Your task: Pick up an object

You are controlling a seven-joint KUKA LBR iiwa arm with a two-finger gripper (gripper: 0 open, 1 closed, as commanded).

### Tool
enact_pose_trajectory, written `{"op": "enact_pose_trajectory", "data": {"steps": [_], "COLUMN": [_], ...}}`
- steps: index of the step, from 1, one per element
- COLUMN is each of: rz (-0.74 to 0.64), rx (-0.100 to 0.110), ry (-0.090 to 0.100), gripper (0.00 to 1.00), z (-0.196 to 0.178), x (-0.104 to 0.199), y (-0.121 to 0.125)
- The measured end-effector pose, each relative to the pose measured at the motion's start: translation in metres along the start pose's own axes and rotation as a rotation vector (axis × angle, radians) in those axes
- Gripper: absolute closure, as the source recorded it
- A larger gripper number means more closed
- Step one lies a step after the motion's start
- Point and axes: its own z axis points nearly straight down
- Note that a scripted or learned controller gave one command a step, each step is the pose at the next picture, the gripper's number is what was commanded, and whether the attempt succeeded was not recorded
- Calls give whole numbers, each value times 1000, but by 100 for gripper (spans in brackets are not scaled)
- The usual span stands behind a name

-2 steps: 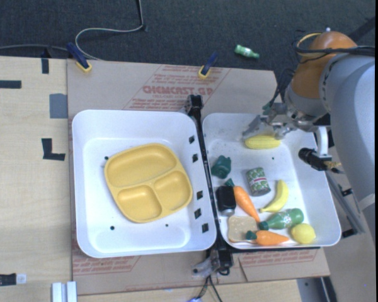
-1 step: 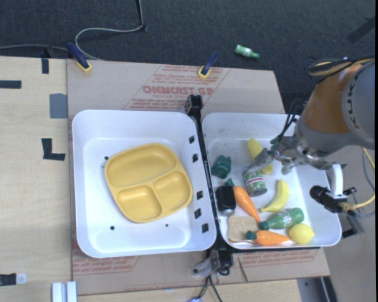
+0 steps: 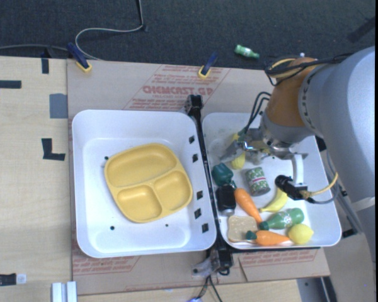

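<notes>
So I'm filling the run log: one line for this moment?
gripper: over right bin, upper left | nearest: yellow piece | left bin: yellow tray

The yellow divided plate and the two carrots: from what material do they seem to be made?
The yellow divided plate looks like moulded plastic with a smooth, matte finish: one even colour and soft rounded compartment edges. The two carrots seem to be toy plastic too, judging by their uniform bright orange and slight sheen; rubber is also possible.
</notes>
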Motion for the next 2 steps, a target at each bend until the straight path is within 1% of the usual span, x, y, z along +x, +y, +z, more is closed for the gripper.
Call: {"op": "enact_pose_trajectory", "data": {"steps": [1, 2], "rz": [0, -2], "rx": [3, 3], "ry": [1, -1], "gripper": [0, 100], "z": [1, -9], "x": [-14, -14], "y": [42, 43]}}
